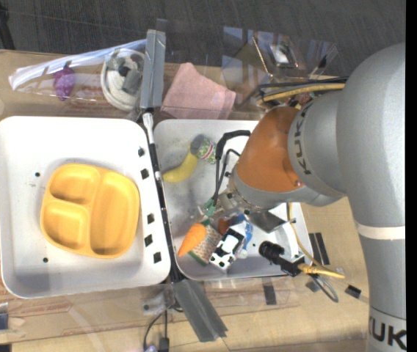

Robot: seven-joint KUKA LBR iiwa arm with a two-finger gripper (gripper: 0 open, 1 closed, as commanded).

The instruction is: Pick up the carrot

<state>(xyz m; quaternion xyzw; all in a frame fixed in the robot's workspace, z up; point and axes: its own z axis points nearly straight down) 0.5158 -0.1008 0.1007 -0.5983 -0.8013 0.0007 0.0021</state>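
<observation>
A divided plate [91, 210] lay in the left bin [17, 134]; the carrot [191, 241] and a banana [181, 170] lay in the right bin [175, 134].

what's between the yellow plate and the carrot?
In the camera view, bare white floor of the left bin, then the divider where both bins meet. The carrot lies just right of it, the yellow plate left.

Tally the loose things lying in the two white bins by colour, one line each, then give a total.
Yellow: 2, the divided plate and the banana
Orange: 1, the carrot
Black and white: 1, the checkered piece
Total: 4
</observation>
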